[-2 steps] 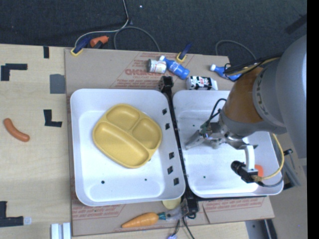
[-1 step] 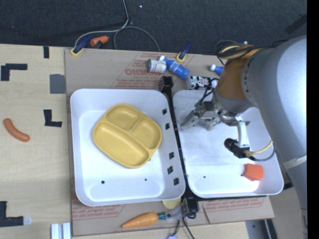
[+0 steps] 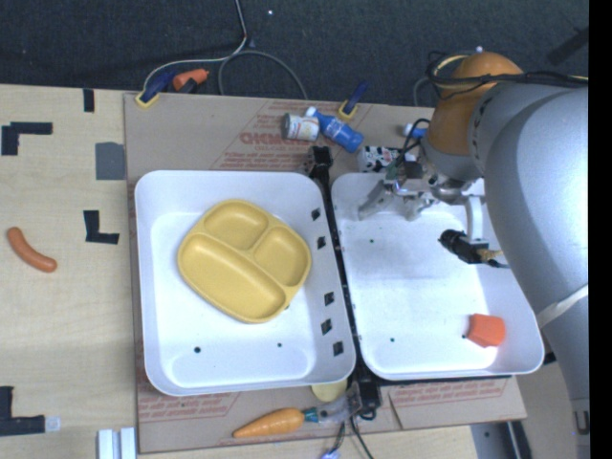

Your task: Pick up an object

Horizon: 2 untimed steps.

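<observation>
An orange block [image 3: 486, 330] lies in the right bin [image 3: 421, 357] near its front right corner. A yellow divided plate [image 3: 247, 259] rests in the left bin [image 3: 163, 342]. My gripper [image 3: 392, 202] hangs over the back edge of the right bin, far from the orange block. It is open, its two grey fingers [image 3: 369, 204] spread apart with nothing between them. The grey arm covers the right side of that bin.
A black divider [image 3: 330, 266] runs between the bins. Behind them lie a blue and white bottle [image 3: 322, 127] and an orange clamp [image 3: 191, 77]. A toy carrot [image 3: 272, 423] lies in front, and a toy sausage [image 3: 31, 250] at the far left.
</observation>
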Tool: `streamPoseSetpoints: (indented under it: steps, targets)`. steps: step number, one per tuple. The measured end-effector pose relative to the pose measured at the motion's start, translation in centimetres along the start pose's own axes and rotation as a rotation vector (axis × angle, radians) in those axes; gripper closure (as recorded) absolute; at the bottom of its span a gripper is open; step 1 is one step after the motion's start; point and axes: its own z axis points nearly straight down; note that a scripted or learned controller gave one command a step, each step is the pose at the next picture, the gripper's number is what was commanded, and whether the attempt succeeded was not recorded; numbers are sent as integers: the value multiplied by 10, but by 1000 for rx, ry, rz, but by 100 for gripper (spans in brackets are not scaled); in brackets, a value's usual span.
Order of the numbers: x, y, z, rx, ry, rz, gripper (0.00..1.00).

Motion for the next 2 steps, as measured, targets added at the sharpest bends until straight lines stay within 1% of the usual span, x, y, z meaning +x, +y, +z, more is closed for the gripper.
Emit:
streamPoseSetpoints:
  steps: [1,2]
  targets:
    - [35,-20,0,4,0,-1,0]
    - [31,-2,0,7,1,-1,0]
